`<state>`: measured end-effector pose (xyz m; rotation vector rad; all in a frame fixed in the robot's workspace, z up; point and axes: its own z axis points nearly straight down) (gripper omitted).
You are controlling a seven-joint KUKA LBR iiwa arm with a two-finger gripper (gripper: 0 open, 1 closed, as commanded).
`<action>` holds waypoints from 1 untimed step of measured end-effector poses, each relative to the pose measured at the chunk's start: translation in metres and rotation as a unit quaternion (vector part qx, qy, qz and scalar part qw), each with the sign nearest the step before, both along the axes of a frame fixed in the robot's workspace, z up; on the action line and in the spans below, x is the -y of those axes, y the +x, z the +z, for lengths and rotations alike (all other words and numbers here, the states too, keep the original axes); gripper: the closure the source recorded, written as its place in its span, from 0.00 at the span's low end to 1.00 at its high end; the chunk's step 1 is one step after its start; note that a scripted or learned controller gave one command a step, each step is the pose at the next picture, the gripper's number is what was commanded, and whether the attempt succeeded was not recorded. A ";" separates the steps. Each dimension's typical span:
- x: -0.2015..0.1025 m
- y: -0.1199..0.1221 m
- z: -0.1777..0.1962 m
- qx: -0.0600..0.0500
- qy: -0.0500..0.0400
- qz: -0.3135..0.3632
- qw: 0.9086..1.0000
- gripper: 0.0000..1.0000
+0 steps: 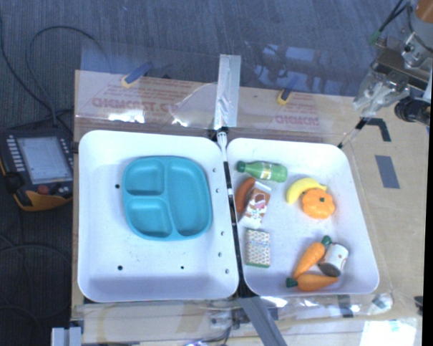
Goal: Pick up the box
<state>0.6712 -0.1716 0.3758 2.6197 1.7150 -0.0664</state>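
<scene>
The box (257, 247) is small and flat, with a green-and-pink speckled face. It lies in the right bin (358, 211) close to the divider, toward the front. A white and red carton (256, 206) lies just behind it. My gripper (376, 93) hangs high at the top right, beyond the right bin's back corner and well away from the box. Nothing shows in its grasp.
The right bin also holds a green bottle (263, 171), a banana (304, 187), an orange (318, 204), two carrots (309, 257), a small can (334, 258) and a reddish sausage (243, 195). A blue divided plate (165, 196) sits in the left bin (98, 257).
</scene>
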 end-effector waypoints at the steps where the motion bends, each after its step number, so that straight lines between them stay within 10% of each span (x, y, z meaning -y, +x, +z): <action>1: 0.000 0.001 0.007 -0.003 -0.003 0.000 1.000 1.00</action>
